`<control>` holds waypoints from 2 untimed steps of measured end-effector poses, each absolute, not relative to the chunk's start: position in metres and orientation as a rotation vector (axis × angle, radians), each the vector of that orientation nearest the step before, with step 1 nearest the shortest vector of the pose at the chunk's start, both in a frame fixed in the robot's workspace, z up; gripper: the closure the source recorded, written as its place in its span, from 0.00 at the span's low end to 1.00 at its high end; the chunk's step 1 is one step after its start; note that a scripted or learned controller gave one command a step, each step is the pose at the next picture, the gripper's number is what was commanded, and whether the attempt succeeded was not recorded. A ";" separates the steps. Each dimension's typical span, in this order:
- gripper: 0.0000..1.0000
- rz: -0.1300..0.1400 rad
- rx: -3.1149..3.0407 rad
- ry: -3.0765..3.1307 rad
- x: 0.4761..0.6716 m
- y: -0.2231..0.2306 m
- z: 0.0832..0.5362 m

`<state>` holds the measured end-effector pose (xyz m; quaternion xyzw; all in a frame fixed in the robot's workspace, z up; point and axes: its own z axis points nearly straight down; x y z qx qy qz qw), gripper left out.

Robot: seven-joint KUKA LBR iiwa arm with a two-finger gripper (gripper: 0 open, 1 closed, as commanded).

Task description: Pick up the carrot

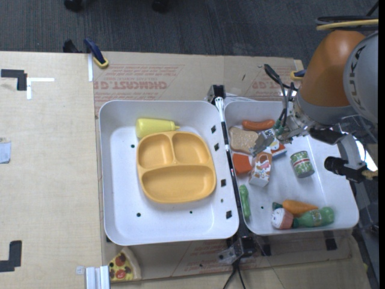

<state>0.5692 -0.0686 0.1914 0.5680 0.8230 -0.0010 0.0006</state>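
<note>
The carrot is a small orange piece lying near the front wall of the right bin. It rests against a green vegetable toy and a white and red toy. My gripper hangs over the back middle of that bin, just right of a slice of bread and above a small carton. It is well back and left of the carrot, apart from it.
The right bin also holds a red sausage, an orange piece, a green can and a green pod. The left bin bears a yellow divided plate and a yellow bottle.
</note>
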 end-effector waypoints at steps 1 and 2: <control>0.00 -0.002 1.721 2.627 0.482 -0.104 0.201; 0.00 0.001 1.327 2.846 0.479 -0.115 0.093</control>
